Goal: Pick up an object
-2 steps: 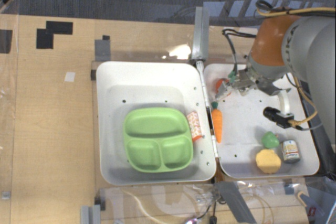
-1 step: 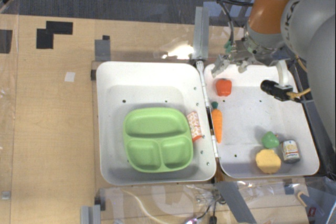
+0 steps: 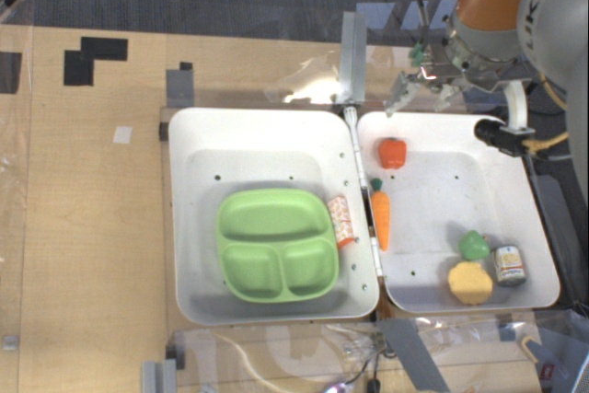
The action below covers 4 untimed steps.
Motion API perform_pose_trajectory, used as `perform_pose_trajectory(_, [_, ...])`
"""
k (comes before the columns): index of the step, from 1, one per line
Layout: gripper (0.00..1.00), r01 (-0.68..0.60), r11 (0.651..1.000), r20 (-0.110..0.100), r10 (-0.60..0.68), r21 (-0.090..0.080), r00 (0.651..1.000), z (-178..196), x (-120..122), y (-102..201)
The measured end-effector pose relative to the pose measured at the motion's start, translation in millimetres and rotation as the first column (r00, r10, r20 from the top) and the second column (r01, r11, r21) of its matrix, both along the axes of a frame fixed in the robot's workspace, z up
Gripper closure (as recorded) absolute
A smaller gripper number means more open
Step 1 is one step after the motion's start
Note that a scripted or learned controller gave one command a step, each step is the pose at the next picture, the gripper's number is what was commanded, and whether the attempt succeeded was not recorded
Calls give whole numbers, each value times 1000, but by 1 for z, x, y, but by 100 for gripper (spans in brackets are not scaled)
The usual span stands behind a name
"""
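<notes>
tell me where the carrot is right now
The carrot lies in the right bin, along its left wall, just below the red-orange block.

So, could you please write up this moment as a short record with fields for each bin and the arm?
left bin: green divided plate; small red-and-white packet at its right edge
right bin: red-orange piece, carrot, green item, yellow item, small can
arm: gripper above the right bin's far edge
held object: none seen
</notes>
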State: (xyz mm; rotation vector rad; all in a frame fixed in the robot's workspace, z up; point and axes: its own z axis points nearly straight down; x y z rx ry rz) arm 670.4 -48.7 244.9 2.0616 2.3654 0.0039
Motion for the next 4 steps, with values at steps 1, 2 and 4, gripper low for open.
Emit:
perform_pose_trajectory(1, [0, -55, 999, -4, 55, 1, 999, -62, -28, 22])
perform_pose_trajectory(2, [0, -54, 999, -3, 54, 1, 999, -61, -28, 22])
perform_pose_trajectory(4, [0, -470, 883, 1, 470, -2, 883, -149, -27, -40])
